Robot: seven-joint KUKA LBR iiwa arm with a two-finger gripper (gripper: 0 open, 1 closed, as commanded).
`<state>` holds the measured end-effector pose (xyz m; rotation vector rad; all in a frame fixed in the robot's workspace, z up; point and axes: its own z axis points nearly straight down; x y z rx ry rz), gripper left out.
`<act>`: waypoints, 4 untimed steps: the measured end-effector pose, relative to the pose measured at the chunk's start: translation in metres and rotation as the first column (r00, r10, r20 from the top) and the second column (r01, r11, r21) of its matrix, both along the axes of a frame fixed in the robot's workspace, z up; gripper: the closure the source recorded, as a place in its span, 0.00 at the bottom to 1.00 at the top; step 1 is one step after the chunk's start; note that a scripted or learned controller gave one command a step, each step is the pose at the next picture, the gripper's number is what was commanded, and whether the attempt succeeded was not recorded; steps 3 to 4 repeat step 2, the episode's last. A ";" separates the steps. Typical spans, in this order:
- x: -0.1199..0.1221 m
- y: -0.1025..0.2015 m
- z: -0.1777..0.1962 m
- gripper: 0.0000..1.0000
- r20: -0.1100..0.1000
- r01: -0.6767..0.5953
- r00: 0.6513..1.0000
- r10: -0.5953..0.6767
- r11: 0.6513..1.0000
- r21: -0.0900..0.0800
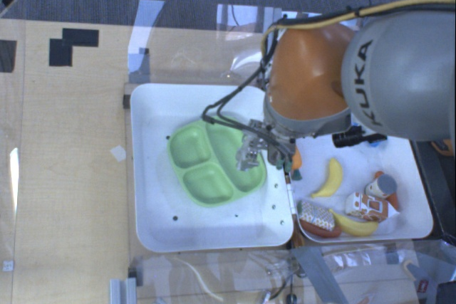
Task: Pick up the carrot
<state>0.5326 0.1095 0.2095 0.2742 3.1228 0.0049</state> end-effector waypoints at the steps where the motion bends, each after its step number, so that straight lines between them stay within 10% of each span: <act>1: -0.008 -0.063 0.054 1.00 0.003 -0.021 1.000 0.021 1.000 -0.001; 2: -0.044 -0.079 -0.026 1.00 -0.002 0.108 0.994 -0.108 0.994 -0.001; 4: -0.044 -0.079 -0.026 1.00 -0.002 0.108 0.994 -0.108 0.994 -0.001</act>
